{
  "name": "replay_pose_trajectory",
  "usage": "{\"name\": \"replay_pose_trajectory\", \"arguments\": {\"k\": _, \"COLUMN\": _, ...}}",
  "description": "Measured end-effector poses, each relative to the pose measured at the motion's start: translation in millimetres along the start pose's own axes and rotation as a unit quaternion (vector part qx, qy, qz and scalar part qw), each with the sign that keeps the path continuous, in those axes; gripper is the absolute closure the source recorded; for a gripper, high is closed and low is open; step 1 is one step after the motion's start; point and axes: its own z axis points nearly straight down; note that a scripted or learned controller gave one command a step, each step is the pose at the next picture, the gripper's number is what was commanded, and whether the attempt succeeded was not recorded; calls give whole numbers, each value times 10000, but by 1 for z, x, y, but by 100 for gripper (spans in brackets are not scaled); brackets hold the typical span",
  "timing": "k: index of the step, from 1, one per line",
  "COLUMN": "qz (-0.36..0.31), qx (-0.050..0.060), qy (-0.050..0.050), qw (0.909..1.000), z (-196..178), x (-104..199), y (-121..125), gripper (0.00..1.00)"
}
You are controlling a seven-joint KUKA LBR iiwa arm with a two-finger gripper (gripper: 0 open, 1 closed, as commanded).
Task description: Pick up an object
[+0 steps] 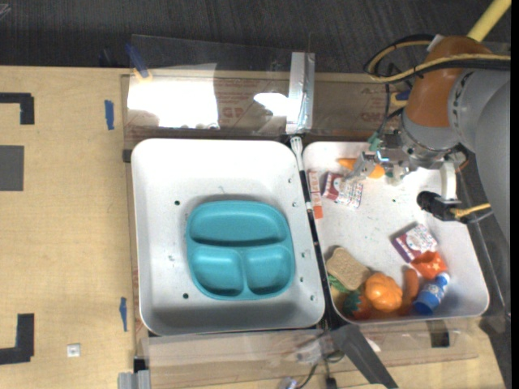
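My gripper (375, 165) hangs over the far left part of the right bin (381, 217), below the arm's orange band (438, 96). A small orange piece (347, 164) lies just to its left, and a white and red packet (342, 190) sits a little in front of it. Nothing can be seen held. Toward the bin's near side lie a purple and white packet (413, 240), a slice of bread (347, 267), an orange fruit (383, 292), a blue bottle (431, 293) and a red-orange item (430, 264).
The left bin (154, 177) holds a teal divided tray (240, 248). A clear panel (211, 96) stands behind the bins. A black part with a yellow cable (438, 206) sticks out over the right bin's right side.
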Motion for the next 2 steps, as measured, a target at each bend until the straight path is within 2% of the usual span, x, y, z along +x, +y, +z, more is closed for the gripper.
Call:
{"name": "replay_pose_trajectory", "arguments": {"k": 1, "qz": 232, "qx": 1, "qy": -4, "qw": 9997, "z": 1, "x": 8, "y": 0, "gripper": 0}}
{"name": "replay_pose_trajectory", "arguments": {"k": 2, "qz": -33, "qx": -120, "qy": 51, "qw": 9999, "z": -102, "x": 102, "y": 5, "gripper": 0}}
